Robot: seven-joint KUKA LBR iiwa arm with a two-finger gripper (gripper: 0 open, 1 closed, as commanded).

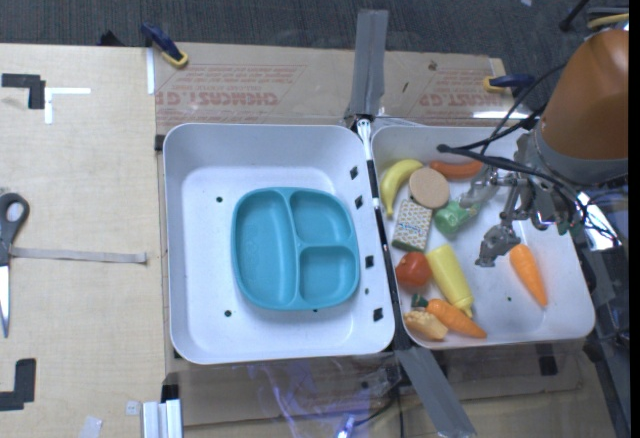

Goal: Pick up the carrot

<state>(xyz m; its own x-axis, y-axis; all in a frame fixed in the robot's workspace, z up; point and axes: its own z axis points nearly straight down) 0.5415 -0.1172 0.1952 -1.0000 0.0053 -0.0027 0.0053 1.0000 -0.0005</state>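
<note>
Nearest you, along the front wall of the right bin point(560, 331), you are seeing a second carrot point(458, 318) lying beside a small orange-and-tan piece of play food point(424, 326). Just behind them a red tomato point(413, 270) and a yellow, corn-like piece point(450, 275) are sitting side by side.

Over to the right, the carrot point(528, 274) is lying on the bin floor, orange, with its thick end far and its point angled toward the near right. The gripper point(494, 248) is hanging just to its left, close beside the thick end; you cannot tell from here whether its fingers are spread or pressed together, and nothing is visibly between them.

Farther back, a speckled cracker-like block point(411, 224), a green piece point(452, 218), a round tan disc point(429, 188), a banana point(395, 182) and a reddish sausage shape point(457, 167) are crowding the far left of that bin.

In the left bin point(190, 256), a teal divided plate point(296, 248) is resting in the middle.
</note>
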